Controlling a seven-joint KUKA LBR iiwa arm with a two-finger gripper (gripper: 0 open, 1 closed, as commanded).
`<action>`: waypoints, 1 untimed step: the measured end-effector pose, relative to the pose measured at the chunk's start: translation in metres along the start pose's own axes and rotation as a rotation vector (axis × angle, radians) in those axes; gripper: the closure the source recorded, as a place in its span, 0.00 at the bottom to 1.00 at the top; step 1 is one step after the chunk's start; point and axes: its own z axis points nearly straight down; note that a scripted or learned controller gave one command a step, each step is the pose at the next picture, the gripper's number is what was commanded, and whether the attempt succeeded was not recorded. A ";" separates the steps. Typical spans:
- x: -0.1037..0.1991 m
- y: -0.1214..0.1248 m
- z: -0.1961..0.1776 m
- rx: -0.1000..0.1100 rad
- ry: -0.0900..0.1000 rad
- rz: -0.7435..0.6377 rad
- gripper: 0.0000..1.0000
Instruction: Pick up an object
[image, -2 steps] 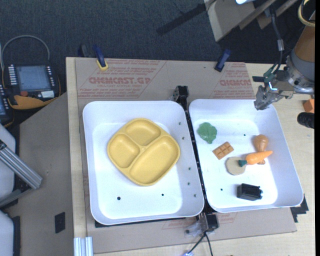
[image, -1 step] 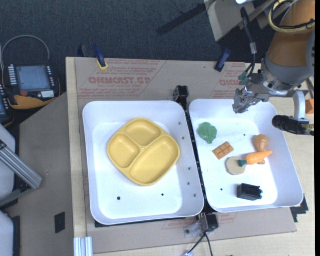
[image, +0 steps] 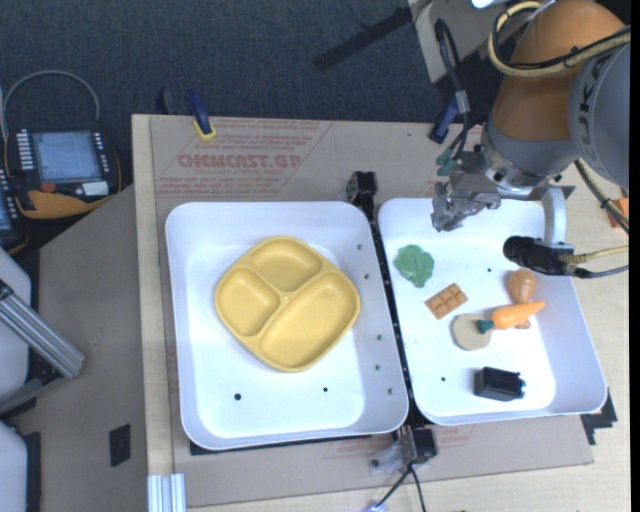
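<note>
The claw (image: 452, 218) hovers over the far edge of the right bin (image: 570, 395), nothing between its fingers, though whether they're wide or narrow I cannot tell. Just near of it lies the green broccoli piece (image: 413, 263); the yellow divided plate (image: 287, 301) sits in the left bin (image: 200, 400).

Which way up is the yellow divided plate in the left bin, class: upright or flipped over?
Upright. The yellow divided plate lies flat in the left bin with its three hollow compartments facing the camera, and nothing lies in them.
</note>
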 end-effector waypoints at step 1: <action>0.046 0.017 0.006 -0.006 -0.002 0.000 1.00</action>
